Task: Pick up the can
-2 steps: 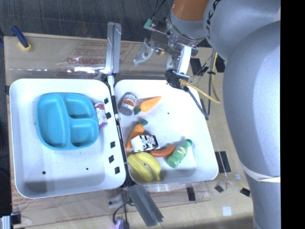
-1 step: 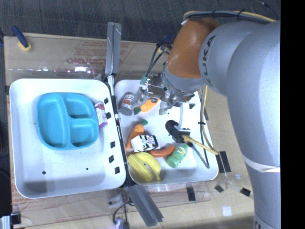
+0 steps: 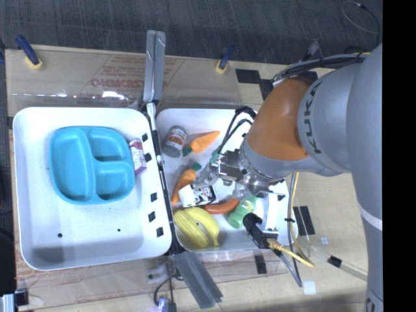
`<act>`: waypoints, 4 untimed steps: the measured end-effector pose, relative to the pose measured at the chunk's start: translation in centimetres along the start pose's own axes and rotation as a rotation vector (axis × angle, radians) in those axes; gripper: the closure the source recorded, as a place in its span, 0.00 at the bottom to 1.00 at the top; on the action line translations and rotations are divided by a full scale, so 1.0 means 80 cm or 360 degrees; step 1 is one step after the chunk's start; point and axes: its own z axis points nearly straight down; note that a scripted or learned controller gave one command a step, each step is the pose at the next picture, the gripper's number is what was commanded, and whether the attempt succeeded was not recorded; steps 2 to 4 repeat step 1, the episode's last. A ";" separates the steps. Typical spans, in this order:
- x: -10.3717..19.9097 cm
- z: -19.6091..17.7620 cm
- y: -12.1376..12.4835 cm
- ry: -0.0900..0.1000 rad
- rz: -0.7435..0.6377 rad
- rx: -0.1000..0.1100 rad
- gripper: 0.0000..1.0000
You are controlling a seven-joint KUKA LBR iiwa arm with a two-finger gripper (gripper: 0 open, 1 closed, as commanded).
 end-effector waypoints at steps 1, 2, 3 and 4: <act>-0.127 -0.124 0.029 -0.0002 -0.0158 -0.0006 0.00; -0.127 -0.124 0.029 -0.0002 -0.0158 -0.0006 0.00; -0.127 -0.124 0.029 -0.0002 -0.0158 -0.0006 0.00; -0.127 -0.124 0.029 -0.0002 -0.0158 -0.0006 0.00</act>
